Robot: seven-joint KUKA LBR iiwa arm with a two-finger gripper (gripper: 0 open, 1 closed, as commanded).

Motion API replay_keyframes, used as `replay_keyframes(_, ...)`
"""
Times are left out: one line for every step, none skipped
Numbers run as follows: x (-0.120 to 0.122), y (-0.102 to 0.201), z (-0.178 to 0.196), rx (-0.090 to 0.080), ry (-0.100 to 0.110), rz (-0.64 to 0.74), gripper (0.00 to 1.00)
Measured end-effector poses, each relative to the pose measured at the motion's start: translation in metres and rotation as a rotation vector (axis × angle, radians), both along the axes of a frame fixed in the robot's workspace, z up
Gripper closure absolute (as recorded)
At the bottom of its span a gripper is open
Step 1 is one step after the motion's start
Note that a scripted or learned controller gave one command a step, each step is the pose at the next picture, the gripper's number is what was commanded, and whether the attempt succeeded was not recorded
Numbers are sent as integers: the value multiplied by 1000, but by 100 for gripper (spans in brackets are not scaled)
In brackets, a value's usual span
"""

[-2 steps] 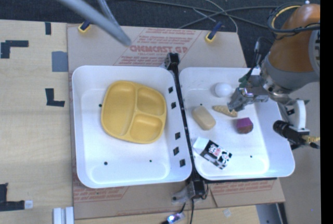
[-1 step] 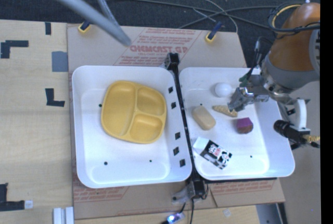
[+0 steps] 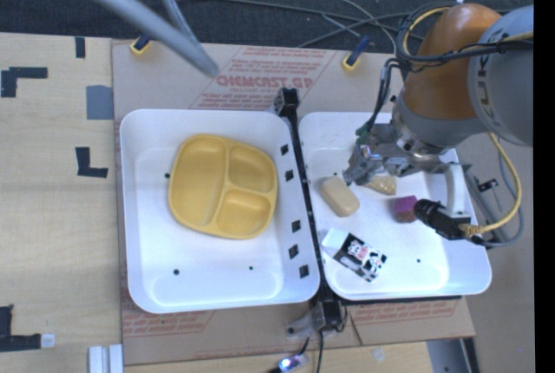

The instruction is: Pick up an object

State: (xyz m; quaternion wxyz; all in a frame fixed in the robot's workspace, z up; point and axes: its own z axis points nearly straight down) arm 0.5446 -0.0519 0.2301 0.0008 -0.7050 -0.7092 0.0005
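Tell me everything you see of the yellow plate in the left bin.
The yellow plate is a rounded-square divided dish with three compartments, one large on the left and two smaller on the right. It looks like matte plastic, plain mustard yellow. It lies flat and face up on the floor of the left bin, toward the far side, turned slightly askew. Its compartments hold nothing, and it rests apart from the bin walls.

Red print on the cardboard sheet (image 3: 260, 72) under the bins reads roughly "CHEMCAST GP"; the smaller lines around it are too blurred to read. The black-and-white packet (image 3: 357, 255) in the right bin bears markings too small to read.
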Motion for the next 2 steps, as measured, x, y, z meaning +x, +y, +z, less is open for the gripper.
replay_keyframes(11, 53, 4, 1, -1, 1, 100)
replay_keyframes(14, 111, -9, 0, 1, 1, 100)
